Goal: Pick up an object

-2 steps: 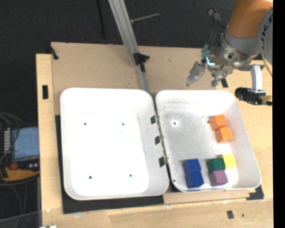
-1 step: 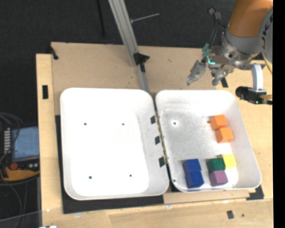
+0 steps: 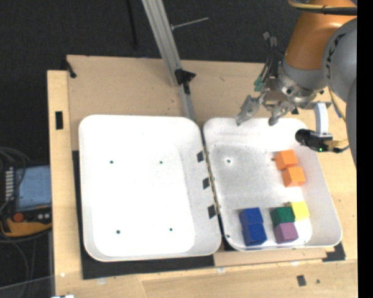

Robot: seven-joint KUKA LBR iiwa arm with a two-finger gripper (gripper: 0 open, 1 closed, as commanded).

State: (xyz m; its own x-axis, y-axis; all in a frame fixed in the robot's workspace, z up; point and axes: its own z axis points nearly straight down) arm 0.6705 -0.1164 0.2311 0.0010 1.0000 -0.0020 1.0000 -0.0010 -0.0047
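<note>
The gripper [image 3: 258, 118] hangs over the far rim of the right bin [image 3: 236, 132], fingers spread apart with nothing between them. Two orange blocks [image 3: 289, 167] lie nearest, toward the bin's right side; blue [image 3: 253, 226], green [image 3: 282, 215], yellow [image 3: 300, 210] and purple blocks [image 3: 286, 231] sit well apart from it — along the near edge. The left bin [image 3: 143, 185] adjoins on a wooden bench [image 3: 112, 85], with dark floor around it.

The hand [image 3: 259, 114] hangs spread and bare over the right bin's [image 3: 236, 135] far rim — blocks [image 3: 288, 166] lie well apart.
</note>
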